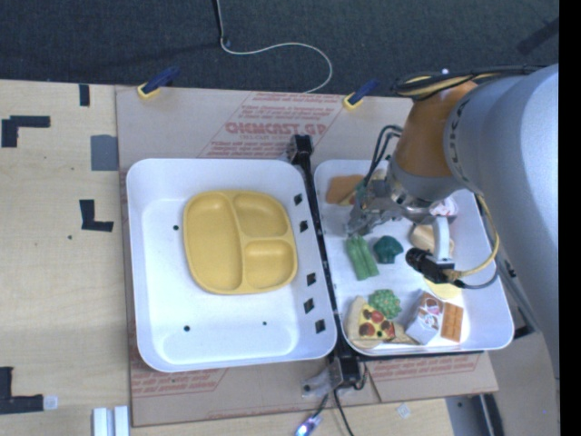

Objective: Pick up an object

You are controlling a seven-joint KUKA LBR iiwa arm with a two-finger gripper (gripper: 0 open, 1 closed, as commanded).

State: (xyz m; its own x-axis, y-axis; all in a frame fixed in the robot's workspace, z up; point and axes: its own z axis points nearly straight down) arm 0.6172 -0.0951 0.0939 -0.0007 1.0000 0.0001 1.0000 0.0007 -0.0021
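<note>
Green stick (363,257) just below gripper (365,218), toward six o'clock, long axis eleven to five; finger spread impossible to tell from above.

A single fixed camera hangs above the table (54,243) and looks down at a slant, so the table's far edge runs across the upper part of the frame with dark floor (109,16) beyond it. It stands far enough back to take in both white bins whole: the left bin (150,271) fills the middle of the frame and the right bin (486,330) sits at right of centre. The arm (508,143) enters from the right edge and looms large in the upper right, being much nearer the lens than the bins. The table's near edge falls outside the lower frame.
</note>
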